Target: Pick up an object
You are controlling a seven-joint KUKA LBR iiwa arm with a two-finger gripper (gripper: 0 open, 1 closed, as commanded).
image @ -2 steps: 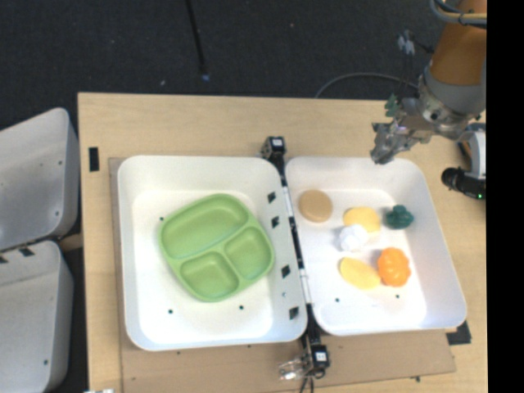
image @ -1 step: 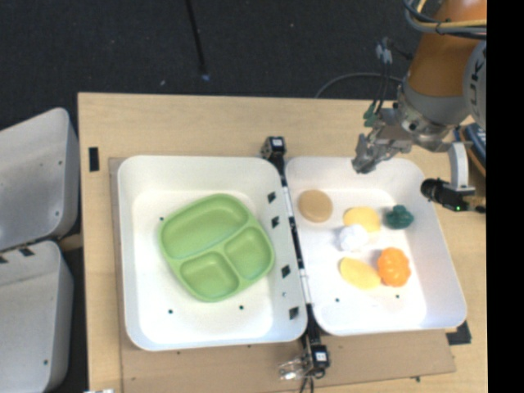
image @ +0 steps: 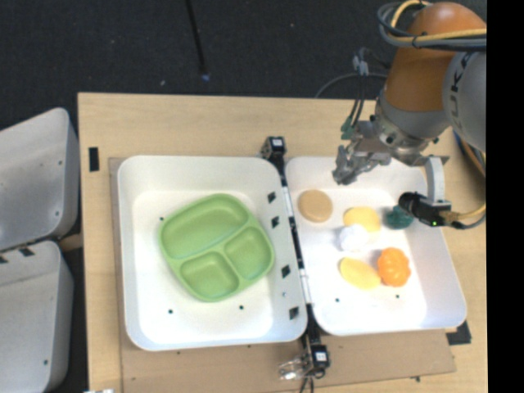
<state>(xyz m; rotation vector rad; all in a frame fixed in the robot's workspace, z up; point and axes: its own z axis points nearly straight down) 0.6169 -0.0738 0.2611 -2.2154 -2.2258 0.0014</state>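
Observation:
In the right bin (image: 426, 301) lie a tan round cookie-like disc (image: 315, 205), a yellow piece (image: 361, 217), a white lump (image: 354, 237), a second yellow piece (image: 359, 273), an orange fruit (image: 394, 266) and a small teal thing (image: 398, 217). My gripper (image: 346, 173) hangs over the bin's far left part, just up and right of the tan disc. Nothing shows between its fingers.
The left bin (image: 139, 301) holds a green divided plate (image: 216, 246). A row of black clips runs down the divider (image: 291, 244) between the bins. Bare bin floor lies at the front of the right bin.

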